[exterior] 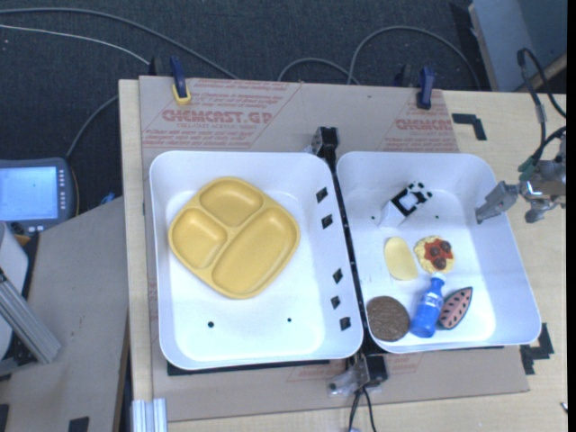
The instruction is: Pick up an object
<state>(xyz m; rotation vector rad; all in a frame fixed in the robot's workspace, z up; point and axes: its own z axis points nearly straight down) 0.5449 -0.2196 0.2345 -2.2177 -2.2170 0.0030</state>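
This is a robotics lab or test bench rather than a home or shop. Two white bins [337, 232] sit side by side on a brown board [225, 106] printed with red lettering, held by blue clamps [180, 84] at the upper edge of the frame. Loose cables [108, 25] trail across dark carpet along the top. A small lit screen [31, 190] stands at the left edge, with aluminium framing [22, 318] at lower left.

Blue bottle [428, 309] lies tilted — right bin's [504, 327] front.
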